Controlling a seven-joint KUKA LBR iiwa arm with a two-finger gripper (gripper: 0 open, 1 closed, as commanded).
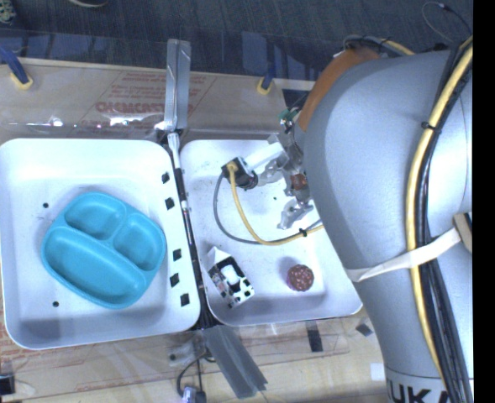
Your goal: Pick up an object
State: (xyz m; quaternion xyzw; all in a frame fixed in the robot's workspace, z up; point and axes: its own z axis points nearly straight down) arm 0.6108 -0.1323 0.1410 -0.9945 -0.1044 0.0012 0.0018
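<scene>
Right bin (198, 168) holds tool (291, 198), state unclear, cables (230, 225), brown disc (300, 277), checkered block (230, 280).

You have two bins side by side on the bench (79, 368). The left bin (20, 309) holds a tray (104, 248). In the right bin (264, 309), a box (230, 280) lies left of a disc (300, 277), both nearer you than the hand (291, 193).

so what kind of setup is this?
Looks like a robot grasping test bench, probably a lab: a grey arm reaching over two white bins, a blue divided plate in one, small odd items like a brown ball in the other.
</scene>
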